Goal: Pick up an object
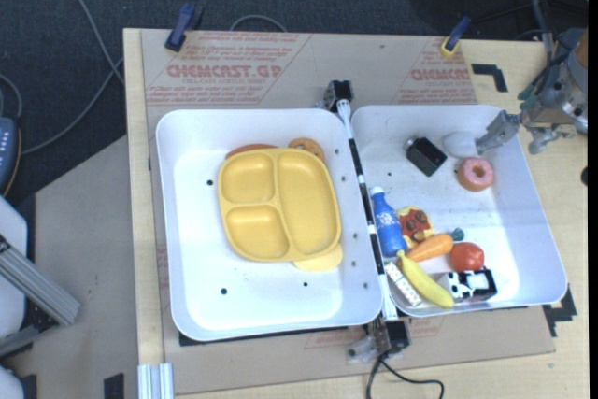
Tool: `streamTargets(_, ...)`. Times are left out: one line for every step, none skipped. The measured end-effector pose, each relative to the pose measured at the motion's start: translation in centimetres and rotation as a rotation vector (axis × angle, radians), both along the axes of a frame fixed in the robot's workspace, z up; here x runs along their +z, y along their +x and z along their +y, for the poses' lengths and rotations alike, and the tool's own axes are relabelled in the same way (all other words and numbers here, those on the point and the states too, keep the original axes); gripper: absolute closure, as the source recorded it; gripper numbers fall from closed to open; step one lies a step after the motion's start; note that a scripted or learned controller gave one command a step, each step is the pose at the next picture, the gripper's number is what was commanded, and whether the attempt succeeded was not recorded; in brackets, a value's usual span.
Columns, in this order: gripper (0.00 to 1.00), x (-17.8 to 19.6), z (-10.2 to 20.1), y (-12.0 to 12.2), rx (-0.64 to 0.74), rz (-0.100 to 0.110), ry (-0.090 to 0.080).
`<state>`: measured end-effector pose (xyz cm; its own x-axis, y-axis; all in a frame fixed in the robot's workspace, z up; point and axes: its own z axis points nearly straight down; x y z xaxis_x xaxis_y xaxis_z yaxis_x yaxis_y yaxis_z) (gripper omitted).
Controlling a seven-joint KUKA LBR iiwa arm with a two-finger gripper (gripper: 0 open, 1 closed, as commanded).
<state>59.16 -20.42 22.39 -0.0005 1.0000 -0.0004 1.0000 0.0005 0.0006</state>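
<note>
The counter is a pale board with red lettering, clamped at its far edge by two clips – dark carpet and loose cables lie beyond. Two white bins sit side by side, touching. The left bin holds a yellow divided tray at centre, with bare floor toward its near edge. The right bin has clear floor mid-right; its objects crowd the near left corner – blue bottle, carrot, tomato, banana. A pink doughnut and black block lie farther back. The end effector hangs over the far right edge; whether spread or pressed together cannot be told
</note>
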Motion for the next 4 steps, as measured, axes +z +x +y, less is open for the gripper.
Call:
streamTargets(0.0, -8.3, 4.8, 4.5, 0.001, 0.003, 0.002)
streamTargets(0.0, -13.8, 8.8, 5.9, 0.001, -0.002, -0.001)
streamTargets(0.0, -13.9, 5.4, 7.2, 0.0, -0.001, -0.001)
streamTargets(1.0, -12.8, 5.4, 7.3, 0.001, -0.003, -0.002)
